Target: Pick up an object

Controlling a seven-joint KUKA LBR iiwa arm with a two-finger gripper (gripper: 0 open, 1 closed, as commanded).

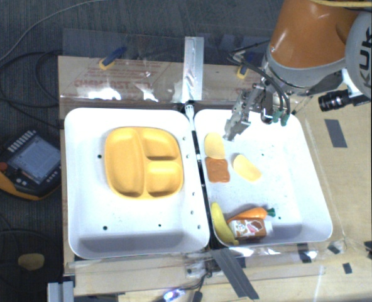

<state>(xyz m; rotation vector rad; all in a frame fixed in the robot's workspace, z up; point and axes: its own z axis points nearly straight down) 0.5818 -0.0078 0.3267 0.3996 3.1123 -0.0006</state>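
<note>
The nearest candidate is the pale yellow oval (214, 145), lying flat in the right bin (299, 168) close to its left wall, a little up from the middle of that wall. Its long axis runs roughly along the wall, top to bottom of the camera view. The gripper (231, 131) hangs just up and to the right of it, the tips near the oval's upper right edge, so the piece lies down and to the left of the jaws. The view does not let me tell whether the jaws are open or closed, and nothing can be seen between them. Touching the oval's lower end, or very nearly, is an orange-brown block (218, 169), also hard by the left wall. To the right of the block, apart from it, sits a second pale yellow piece (247, 167), tilted with its long axis running from upper left to lower right; it lies below the gripper. Along the bin's bottom edge are a banana (220, 224) in the bottom left corner, a small labelled pack (250, 229) beside it and a carrot (250, 214) just above that, all well apart from the gripper. The left bin (85, 231) carries a yellow divided tray (143, 162).
</note>
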